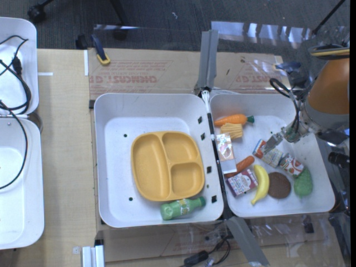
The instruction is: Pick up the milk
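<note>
The milk (267,154) looks like a small white carton with a red and blue end, lying on its side in the right bin (320,196), right of its middle. My gripper (273,143) reaches in from the right and hangs just over the carton's upper edge, close to it or touching it. The arm's orange band (329,88) and grey wrist stand above the bin's right side. Part of the carton is hidden under the gripper.
A second small white pack with red and green print (292,165) lies against the milk's right side. Around them lie a banana (260,186), brown cookie (279,185), green vegetable (303,183), carrot (232,119) and red packet (241,182). The left bin holds a yellow divided plate (167,166) and a green bottle (181,207).
</note>
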Controlling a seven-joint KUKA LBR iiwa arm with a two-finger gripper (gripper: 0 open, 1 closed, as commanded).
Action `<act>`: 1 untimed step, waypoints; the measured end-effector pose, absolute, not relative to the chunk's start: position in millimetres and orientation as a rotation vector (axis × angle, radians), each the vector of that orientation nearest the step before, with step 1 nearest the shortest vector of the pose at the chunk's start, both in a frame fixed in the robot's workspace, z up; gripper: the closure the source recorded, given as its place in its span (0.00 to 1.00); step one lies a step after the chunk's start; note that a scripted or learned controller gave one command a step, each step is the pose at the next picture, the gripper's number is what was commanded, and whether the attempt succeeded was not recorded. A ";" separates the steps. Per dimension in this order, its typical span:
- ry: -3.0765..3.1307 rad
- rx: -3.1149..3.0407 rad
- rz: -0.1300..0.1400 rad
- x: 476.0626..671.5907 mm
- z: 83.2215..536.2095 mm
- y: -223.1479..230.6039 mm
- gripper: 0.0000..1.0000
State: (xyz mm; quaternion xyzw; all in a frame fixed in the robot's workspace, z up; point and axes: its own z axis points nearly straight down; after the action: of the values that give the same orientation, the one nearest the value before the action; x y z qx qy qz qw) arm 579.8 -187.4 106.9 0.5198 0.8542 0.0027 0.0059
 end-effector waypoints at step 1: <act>2.771 1.477 0.001 525.0 92.4 -202.4 0.00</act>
State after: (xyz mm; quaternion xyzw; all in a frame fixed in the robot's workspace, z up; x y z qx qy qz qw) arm 525.0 -202.4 92.4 0.4704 0.8825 0.0003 0.0009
